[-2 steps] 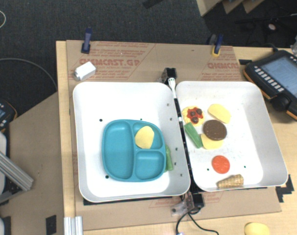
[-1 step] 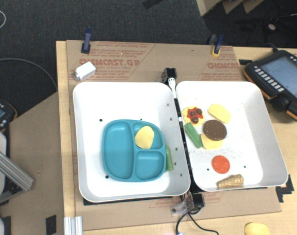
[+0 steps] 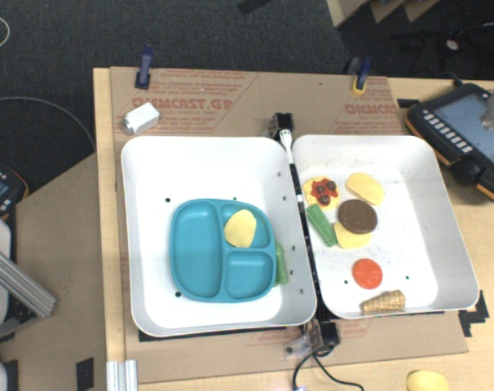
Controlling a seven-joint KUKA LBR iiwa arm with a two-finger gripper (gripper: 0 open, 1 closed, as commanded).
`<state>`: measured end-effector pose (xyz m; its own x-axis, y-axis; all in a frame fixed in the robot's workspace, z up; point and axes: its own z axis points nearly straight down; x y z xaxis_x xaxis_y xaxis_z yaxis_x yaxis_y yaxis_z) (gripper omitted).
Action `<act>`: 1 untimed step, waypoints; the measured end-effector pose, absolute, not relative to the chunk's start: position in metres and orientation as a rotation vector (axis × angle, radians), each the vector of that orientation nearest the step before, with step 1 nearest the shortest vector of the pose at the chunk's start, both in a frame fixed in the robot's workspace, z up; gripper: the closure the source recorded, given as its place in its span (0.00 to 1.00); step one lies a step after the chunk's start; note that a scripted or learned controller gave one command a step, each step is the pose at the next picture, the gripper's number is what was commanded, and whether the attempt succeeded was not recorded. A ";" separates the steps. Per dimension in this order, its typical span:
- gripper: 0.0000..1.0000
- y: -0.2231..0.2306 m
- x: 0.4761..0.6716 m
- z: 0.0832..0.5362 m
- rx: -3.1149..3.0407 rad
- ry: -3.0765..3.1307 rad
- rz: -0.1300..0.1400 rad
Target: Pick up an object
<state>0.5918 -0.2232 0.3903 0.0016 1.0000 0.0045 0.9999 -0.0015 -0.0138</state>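
Nearest the lens: a yellow rounded object at the bottom edge, on the bare bench outside both bins. Just above it, a tan waffle cone piece lies at the front lip of the right white bin. Behind the cone I see a red-orange round disc, then a brown round patty resting on a yellow slab, with a green bean-shaped strip touching on the left. Further back: a yellow oval piece and a small red-topped pizza slice. The left white bin holds a teal divided plastic tray; a pale yellow oval piece sits in its upper-right compartment. I can't report on gripper opening or its relation to any of these objects.
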 end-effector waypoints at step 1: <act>1.00 -0.224 0.601 0.484 -2.229 -2.232 -0.007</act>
<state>0.6008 -0.2240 0.4844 -0.0014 1.0000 -0.0055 0.9999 0.0015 0.0119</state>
